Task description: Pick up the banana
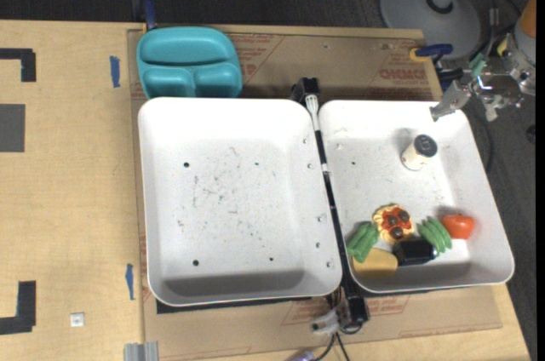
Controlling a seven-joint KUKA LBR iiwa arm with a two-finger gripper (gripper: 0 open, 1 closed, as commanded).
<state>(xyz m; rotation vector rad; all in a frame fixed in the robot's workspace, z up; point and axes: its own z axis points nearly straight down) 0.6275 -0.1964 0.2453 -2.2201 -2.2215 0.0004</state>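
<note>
A pale yellow piece point(375, 263), the only banana-coloured thing here, lies at the front of the right bin point(366, 138). It touches a green toy point(362, 240) and a black block point(415, 251). My gripper point(449, 102) hangs over the right bin's far right corner, well away from the yellow piece, with nothing seen in it. The arm's wrist point(502, 78) reaches in from the right edge.
Beside the yellow piece cluster a pizza-like toy point(394, 221), a second green toy point(437, 233) and a red tomato point(460, 225). A small white and dark round object point(419, 151) sits near the gripper. The left bin point(230, 197) adjoins; a teal tray point(189, 61) stands behind it.
</note>
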